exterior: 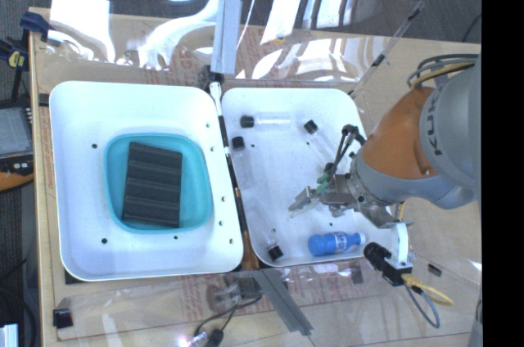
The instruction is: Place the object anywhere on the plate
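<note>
A blue plate (196,161) lies in the left bin (74,112). A dark grey ridged block (153,183) rests flat on it, near the middle. My gripper (301,200) hovers over the middle of the right bin (274,149), pointing left, open with nothing between its fingers. A blue bottle (336,243) lies on its side at the front of the right bin, just below and to the right of the gripper, apart from it.
Small black pieces (246,122) lie scattered around the right bin floor, with a clear tube (274,122) near its back edge. The grey and orange arm (417,157) covers the right bin's right side. Cables and a clear screen stand behind the bins.
</note>
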Available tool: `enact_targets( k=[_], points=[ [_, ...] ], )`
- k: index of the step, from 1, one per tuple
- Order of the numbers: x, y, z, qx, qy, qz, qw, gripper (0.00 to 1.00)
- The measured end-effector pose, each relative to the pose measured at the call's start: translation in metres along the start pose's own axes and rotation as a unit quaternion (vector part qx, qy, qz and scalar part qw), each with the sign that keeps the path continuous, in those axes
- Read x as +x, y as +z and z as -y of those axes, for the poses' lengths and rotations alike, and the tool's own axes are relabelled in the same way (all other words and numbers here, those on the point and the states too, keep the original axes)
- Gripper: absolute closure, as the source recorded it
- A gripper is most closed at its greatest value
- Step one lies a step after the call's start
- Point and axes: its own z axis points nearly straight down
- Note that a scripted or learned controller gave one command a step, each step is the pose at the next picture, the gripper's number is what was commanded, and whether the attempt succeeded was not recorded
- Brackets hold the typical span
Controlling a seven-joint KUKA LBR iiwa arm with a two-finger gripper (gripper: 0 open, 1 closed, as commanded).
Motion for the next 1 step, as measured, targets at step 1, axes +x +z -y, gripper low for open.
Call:
enact_targets(
  k=[1],
  points=[
    [-0.0001,-0.0093,0.0000,0.001,-0.002,0.000,1.0000,1.00]
  ],
)
